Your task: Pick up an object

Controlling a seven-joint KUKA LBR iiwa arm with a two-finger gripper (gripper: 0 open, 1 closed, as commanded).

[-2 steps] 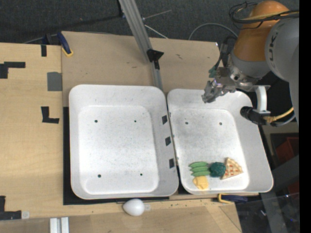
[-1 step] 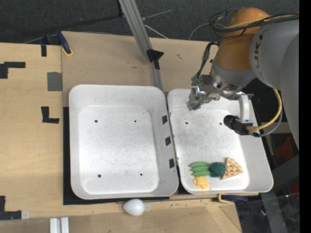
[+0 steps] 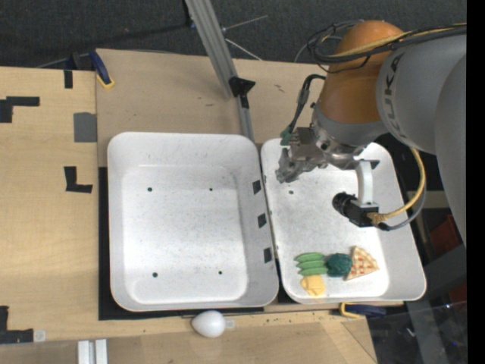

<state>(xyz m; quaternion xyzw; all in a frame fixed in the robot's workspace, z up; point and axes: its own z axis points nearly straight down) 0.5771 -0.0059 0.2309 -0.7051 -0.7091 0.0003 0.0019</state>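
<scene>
The approach step is judged to be in hand: nothing is seen held by the gripper (image 3: 286, 171), which is poised over the far end of the right bin (image 3: 394, 283); how far it is opened cannot be told. 4 small toy foods are clustered at that bin's near end, well apart from the gripper: a ribbed green pod (image 3: 308, 261), a yellow lump (image 3: 313, 284), a knobbly dark green piece (image 3: 338, 263) and a flat pizza wedge (image 3: 363, 263). A traverse toward that cluster and a descent are called for next.

Both white bins (image 3: 182, 146) look like speckled matt plastic on a pale, wood-grained bench (image 3: 45, 226).
</scene>
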